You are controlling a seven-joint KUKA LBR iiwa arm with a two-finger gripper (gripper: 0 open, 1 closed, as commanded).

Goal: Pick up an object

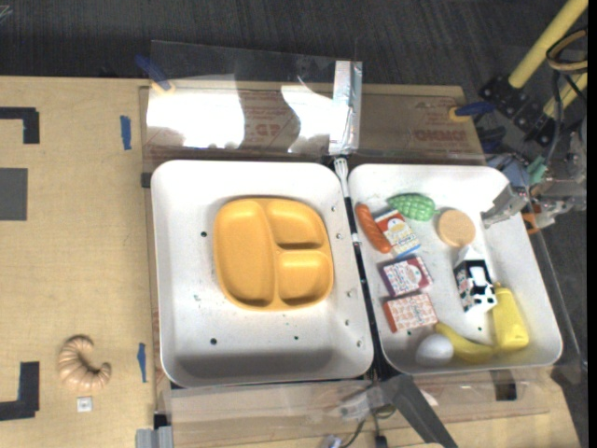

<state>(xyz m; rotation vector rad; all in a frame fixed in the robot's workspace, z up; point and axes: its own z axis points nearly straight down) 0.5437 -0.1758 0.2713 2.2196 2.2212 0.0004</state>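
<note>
Camera view:
Gripper [511, 203]: over the right bin's [546, 278] far right rim; fingers' opening cannot be judged.
Objects: banana [466, 345], yellow bottle [509, 319], carrot [372, 229] in right bin.
Left bin [177, 250]: yellow tray [272, 252].

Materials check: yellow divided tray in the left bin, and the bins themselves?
Yellow divided tray: looks like moulded plastic, matte to satin, with rounded compartment walls and soft highlights. White left bin and white right bin: probably thin formed plastic, smooth semi-gloss, with rounded corners; painted metal can't be ruled out.
</note>
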